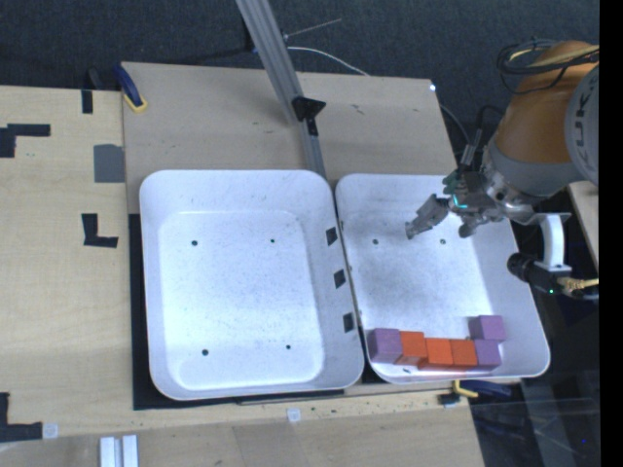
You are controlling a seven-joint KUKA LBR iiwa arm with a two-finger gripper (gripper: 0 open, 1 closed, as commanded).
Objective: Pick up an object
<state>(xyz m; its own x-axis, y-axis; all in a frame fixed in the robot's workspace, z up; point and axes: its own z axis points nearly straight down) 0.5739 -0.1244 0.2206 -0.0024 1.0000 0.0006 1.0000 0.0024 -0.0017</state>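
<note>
Although no readable writing showed anywhere, the blocks (440, 345) were plain in colour: purple and orange cubes packed in a row against the near wall of the right bin (409, 280), one purple cube set just behind the row's right end. The gripper (446, 220) hung over that bin's far half, well apart from them, fingers spread and holding nothing. The left bin (234, 290) lay beside it.

Purple blocks (387, 342) and orange blocks (440, 350); both bins (243, 290) white, finely black-speckled; counter (58, 290) tan with black marks.
</note>
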